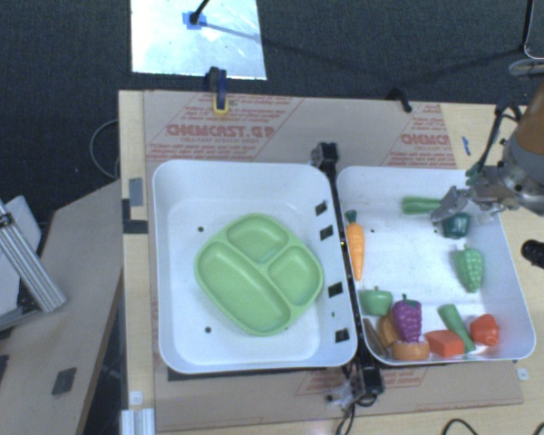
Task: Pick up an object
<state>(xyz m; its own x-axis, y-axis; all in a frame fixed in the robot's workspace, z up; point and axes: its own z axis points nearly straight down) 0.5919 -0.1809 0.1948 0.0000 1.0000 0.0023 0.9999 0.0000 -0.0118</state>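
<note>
My gripper (455, 217) hangs over the back right part of the right bin (417, 252). It is shut on a small dark teal toy (455, 227), which sits between the grey fingers (447, 208). A green pickle-like piece (421, 205) lies just left of the gripper. An orange carrot (354, 248) rests along the bin's left wall. A knobbly green toy (471, 268) lies below the gripper, near the right wall.
Several toy foods crowd the right bin's front edge: a green pepper (376, 300), purple grapes (406, 316), a red block (445, 343) and a red tomato (485, 330). The left bin (177, 207) holds a green divided plate (258, 273).
</note>
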